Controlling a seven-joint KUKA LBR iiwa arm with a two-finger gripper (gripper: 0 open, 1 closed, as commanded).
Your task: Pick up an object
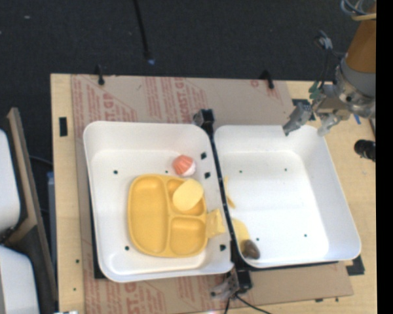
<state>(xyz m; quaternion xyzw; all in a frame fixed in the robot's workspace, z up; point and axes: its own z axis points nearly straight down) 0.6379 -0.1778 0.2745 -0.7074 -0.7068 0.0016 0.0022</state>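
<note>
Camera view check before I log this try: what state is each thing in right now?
Claw: open, holding nothing, above the far rim of the right bin.
Yellow tray: lying flat in the left bin, right way up.
Pale yellow disc: resting on the tray.
Pink and white ball: loose on the bin floor, beyond the tray.
Small brown object: at the right bin's near left corner.

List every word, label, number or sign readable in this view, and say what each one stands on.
Red printing runs along the cardboard sheet under the bins, along its top and left edges: too blurred to read.
No text shows on the yellow divided tray, the white bins or the gripper.
</note>
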